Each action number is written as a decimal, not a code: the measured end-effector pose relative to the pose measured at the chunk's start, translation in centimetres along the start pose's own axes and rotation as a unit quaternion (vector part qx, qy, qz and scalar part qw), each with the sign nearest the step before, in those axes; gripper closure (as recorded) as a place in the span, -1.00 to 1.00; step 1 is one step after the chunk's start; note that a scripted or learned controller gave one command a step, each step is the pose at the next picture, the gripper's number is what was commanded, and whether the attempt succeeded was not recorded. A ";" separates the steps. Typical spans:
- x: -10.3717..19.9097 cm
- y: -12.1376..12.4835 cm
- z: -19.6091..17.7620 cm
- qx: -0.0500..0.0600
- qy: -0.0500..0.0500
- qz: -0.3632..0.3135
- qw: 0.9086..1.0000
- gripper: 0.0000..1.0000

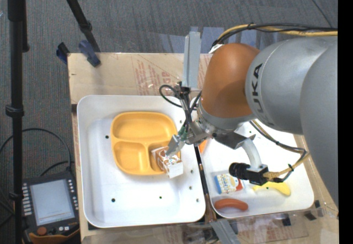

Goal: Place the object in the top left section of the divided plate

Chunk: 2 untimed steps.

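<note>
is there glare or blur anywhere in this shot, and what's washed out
Camera view: the right bin is overexposed, its floor near the arm washing to flat white; the left bin keeps soft shading; the orange band shows a dull sheen; the big grey arm, close to the lens, looks soft; the yellow divided plate is sharp.

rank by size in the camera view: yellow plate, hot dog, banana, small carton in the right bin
1. yellow plate, largest by far
2. carton
3. hot dog and banana: they look about alike, and the banana is partly hidden, so no ranking.
</note>
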State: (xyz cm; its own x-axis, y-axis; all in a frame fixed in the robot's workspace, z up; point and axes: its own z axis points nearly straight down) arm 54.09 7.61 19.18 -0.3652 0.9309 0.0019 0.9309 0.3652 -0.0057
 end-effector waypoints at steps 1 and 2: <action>0.0 0.0 0.0 0.000 0.000 0.000 1.000 -1.00; 0.0 0.0 0.0 0.000 0.000 0.000 1.000 -1.00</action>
State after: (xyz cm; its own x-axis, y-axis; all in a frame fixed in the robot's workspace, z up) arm 54.09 7.61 19.18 -0.3652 0.9309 0.0019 0.9309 0.3652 -0.0057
